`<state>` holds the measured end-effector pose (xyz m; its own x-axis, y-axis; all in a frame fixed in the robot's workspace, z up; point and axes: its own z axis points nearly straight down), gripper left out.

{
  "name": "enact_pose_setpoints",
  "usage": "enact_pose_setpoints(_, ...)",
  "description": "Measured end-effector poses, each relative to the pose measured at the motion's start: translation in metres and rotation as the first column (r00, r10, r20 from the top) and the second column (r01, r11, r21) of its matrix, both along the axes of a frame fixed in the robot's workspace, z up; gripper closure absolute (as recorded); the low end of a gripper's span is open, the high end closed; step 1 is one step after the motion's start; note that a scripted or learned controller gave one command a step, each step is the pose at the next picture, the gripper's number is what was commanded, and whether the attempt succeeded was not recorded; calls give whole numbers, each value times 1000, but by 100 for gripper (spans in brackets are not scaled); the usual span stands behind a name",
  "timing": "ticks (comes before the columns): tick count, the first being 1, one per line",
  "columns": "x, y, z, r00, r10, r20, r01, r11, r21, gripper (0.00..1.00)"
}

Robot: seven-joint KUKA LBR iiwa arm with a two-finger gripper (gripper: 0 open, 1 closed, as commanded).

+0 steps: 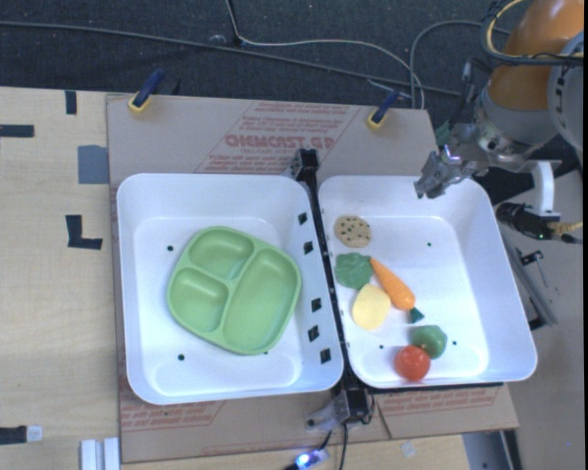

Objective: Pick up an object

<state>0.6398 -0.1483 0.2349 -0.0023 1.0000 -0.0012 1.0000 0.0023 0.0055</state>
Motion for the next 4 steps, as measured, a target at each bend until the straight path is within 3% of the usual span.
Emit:
enact_pose_setpoints(1, 0, 1, 1, 1000, -1, -6, 1, 1000, 1, 100)
enact_pose_setpoints(3, -57, 88, -9, 1000, 2, -9, -2, 1000, 2, 100)
enact_pose_setpoints(4, -70, 139, -17, 1000, 3, -9, -3, 1000, 2, 100)
